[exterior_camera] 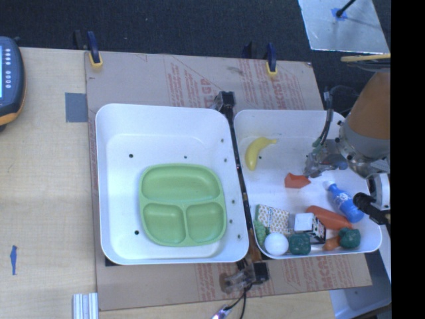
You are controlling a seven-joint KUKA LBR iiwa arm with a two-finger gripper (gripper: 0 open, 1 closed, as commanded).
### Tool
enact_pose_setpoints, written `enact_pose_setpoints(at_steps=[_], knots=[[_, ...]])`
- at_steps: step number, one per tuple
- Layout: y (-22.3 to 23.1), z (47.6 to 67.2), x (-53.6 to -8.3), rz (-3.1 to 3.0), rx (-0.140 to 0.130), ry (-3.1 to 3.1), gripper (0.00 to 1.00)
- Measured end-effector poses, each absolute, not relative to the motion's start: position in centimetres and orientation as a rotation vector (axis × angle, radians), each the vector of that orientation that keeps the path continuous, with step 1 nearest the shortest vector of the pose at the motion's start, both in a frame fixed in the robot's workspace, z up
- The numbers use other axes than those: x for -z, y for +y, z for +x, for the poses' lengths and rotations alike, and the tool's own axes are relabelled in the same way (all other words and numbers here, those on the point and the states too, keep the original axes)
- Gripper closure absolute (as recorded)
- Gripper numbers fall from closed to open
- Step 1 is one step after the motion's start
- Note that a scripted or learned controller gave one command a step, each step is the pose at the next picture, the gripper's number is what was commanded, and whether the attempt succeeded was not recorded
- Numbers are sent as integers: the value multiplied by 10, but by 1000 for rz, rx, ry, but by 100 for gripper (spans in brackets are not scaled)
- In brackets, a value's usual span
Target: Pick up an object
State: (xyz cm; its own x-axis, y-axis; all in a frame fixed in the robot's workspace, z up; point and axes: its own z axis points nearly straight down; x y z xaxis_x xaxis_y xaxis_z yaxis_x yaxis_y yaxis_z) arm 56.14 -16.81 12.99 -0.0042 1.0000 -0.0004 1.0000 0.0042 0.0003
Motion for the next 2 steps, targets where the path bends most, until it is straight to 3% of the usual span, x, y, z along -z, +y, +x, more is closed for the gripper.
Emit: enact_pose_setpoints(at_steps=[1,2], knots=[[-193,596,-147,2213,-1,2225,100],[-201,595,-147,2218,1,2224,100]])
